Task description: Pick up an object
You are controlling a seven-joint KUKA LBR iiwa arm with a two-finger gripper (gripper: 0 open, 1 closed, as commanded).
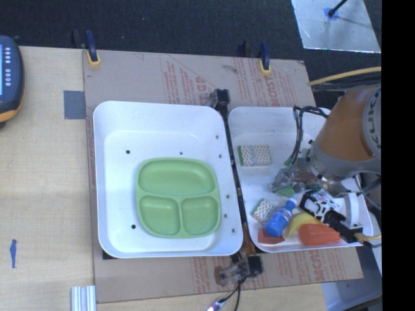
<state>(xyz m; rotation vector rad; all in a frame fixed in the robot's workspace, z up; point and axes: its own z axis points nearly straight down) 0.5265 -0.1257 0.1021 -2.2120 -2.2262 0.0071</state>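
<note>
Orange block [319, 235], banana [299, 223] and blue bottle [279, 223] crowd the right bin's [259, 118] near edge. We cannot tell the gripper's [285, 180] state, and it may nudge neighbours instead.

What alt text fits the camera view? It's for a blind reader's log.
A grey and orange arm reaches into the right bin above a bottle, a banana and other small items. The left bin holds a green tray.

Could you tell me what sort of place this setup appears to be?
Probably a robotics lab bench set up for pick trials. Two white bins sit side by side, the left bin holding a green divided plate, the right bin small mixed items, on clamped cardboard, with the robot arm reaching in.
</note>
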